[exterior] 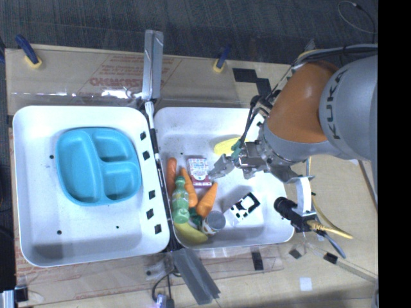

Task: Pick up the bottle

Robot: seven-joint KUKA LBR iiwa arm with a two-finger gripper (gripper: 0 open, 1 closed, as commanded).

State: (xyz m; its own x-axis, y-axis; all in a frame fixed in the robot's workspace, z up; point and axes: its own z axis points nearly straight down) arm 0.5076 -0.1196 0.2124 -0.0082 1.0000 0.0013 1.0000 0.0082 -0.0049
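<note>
The end effector (226,163) is seen low over the right bin (270,233), near a small red-and-white packet (198,170) — whether it is spread or pressed together cannot be told. The green bottle (180,201), smooth and rounded, is laid by the bin's left wall between orange carrots (207,199), just above a curved yellow banana (190,233). A shiny blue divided tray (97,165) is set in the left bin (38,236).
</note>
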